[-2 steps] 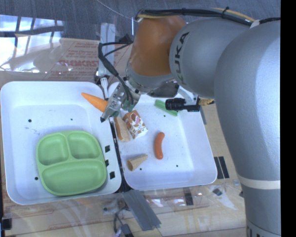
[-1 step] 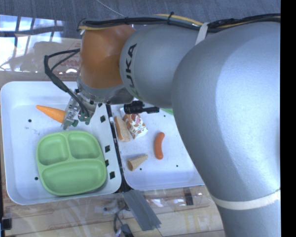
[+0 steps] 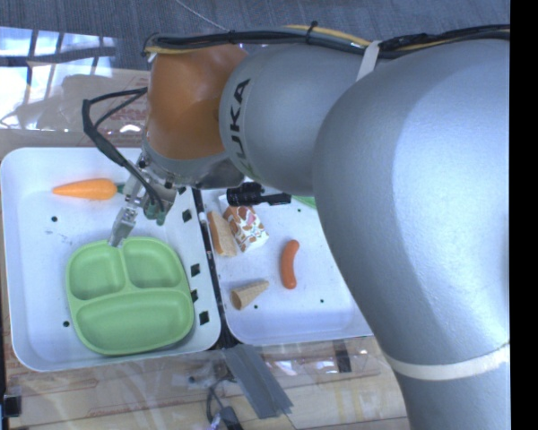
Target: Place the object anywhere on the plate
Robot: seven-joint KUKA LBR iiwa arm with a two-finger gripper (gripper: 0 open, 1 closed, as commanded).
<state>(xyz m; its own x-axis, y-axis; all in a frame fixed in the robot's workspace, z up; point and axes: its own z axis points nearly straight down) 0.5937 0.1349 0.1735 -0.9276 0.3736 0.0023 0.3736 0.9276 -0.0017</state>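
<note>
The tabletop [image 3: 36, 392] carries 2 white bins: 1 left bin [image 3: 22, 267] at 9 o'clock and 1 right bin [image 3: 327, 294] toward 3 o'clock. The left bin holds 1 green plate [image 3: 130, 298] with 3 compartments and 1 carrot [image 3: 85, 189] at its 12 o'clock. The right bin holds 1 sausage [image 3: 290, 263], 1 cone [image 3: 248, 292], 1 patterned carton [image 3: 246, 227] and 1 bread slice [image 3: 221, 235]. 1 arm [image 3: 386, 177] carries 1 gripper [image 3: 124, 227].

green divided plate [image 3: 130, 298] flat in left bin [image 3: 22, 267]
</note>
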